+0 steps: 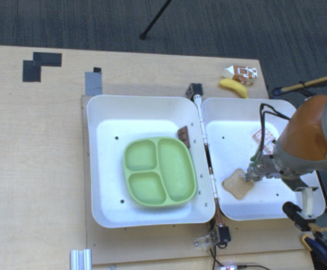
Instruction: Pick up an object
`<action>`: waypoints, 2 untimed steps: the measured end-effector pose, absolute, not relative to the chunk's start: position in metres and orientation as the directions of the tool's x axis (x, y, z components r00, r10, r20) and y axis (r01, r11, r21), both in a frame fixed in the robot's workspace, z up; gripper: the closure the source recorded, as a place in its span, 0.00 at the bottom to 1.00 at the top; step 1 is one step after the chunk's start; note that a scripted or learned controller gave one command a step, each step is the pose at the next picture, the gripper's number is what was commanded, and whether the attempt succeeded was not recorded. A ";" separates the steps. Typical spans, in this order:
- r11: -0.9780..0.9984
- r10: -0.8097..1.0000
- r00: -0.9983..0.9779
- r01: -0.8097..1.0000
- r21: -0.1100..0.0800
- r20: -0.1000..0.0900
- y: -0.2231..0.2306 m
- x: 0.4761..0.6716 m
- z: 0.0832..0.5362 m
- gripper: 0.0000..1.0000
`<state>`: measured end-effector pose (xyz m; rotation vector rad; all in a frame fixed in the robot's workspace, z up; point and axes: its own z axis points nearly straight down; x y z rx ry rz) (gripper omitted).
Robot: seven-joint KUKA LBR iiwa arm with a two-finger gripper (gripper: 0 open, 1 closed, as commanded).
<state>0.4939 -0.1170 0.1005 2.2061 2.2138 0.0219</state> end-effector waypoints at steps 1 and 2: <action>0.004 1.000 -0.004 1.000 0.019 -0.001 -0.117 0.493 0.100 0.00; 0.006 1.000 -0.006 1.000 0.023 0.000 -0.116 0.495 0.111 1.00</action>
